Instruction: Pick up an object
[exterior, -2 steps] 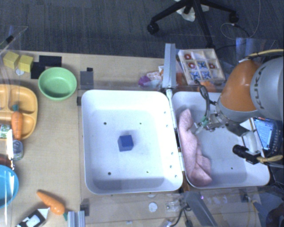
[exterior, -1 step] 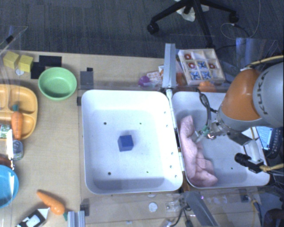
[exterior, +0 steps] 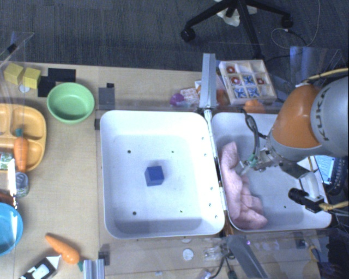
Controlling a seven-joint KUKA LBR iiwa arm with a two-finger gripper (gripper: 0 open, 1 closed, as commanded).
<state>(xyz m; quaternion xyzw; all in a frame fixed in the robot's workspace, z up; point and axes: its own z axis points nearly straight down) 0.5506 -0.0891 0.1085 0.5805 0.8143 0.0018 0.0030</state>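
The gripper (exterior: 252, 162) hangs low over the right bin (exterior: 283, 218), its tip just beside the upper part of a pink cloth (exterior: 239, 188); whether its fingers are spread or closed cannot be told from this angle. The arm (exterior: 305, 122), grey with an orange band, enters from the right, and the letters "KU" read on its grey shell.

The cloth lies along the right bin's left wall, its long axis running from the far end toward the near edge, where it widens into a bunched fold. In the left bin (exterior: 125, 131) a small blue cube (exterior: 154, 175) sits near the middle, well apart from the cloth.

The bins rest on a pale wooden bench (exterior: 71, 218). Left of them stand a green bowl (exterior: 70, 102), a yellow tray (exterior: 30, 131) bearing a carrot (exterior: 20, 153), two yellow blocks (exterior: 22, 76) and a blue dish (exterior: 8, 229); a second carrot (exterior: 64, 248) lies near the front edge. Behind the bins lies a box (exterior: 245, 80) with red and blue patterned tiles. Beyond the bench is dark carpet and the black base of a chair (exterior: 240, 13).
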